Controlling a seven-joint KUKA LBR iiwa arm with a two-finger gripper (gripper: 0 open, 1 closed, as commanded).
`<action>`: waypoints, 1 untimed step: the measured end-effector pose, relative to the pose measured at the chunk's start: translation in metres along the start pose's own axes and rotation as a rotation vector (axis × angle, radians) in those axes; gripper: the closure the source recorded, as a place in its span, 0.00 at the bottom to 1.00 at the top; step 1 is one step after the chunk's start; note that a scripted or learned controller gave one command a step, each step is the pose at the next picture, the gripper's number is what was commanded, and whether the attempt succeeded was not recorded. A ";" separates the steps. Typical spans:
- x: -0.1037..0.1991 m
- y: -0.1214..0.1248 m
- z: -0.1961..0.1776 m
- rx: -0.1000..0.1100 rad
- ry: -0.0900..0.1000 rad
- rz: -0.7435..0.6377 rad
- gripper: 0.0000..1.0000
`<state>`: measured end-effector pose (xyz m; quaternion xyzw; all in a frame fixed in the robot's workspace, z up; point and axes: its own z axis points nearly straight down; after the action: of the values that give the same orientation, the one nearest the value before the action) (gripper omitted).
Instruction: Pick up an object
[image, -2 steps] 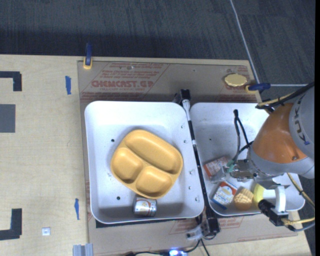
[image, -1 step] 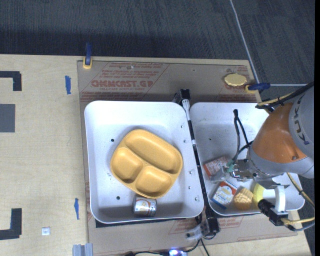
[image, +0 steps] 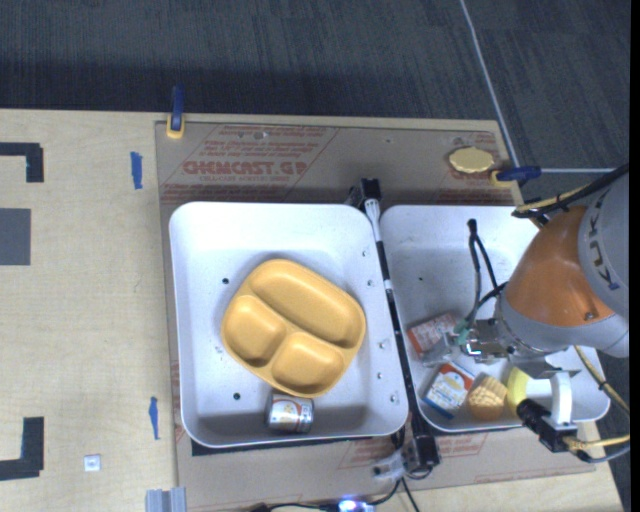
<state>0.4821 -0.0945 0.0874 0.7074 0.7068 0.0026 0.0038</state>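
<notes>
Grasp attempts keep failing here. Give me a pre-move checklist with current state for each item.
1. Pick candidates present: ok. The right bin has a small packet, a carton and a waffle-textured piece; the left bin has a yellow divided tray and a can.
2. Arm over a bin: ok, the arm hangs over the right bin.
3. Gripper state: cannot tell, the wrist covers it.
4. Anything held: cannot tell.
5. Objects separated enough for a clean grasp: not ok, the carton and waffle-textured piece lie close together in the near corner.
6. Can reachable: cannot tell, it lies against the left bin's near wall.
</notes>
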 end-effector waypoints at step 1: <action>-0.001 0.000 0.000 0.000 0.001 -0.001 0.00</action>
<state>0.4820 -0.0953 0.0874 0.7071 0.7071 0.0028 0.0033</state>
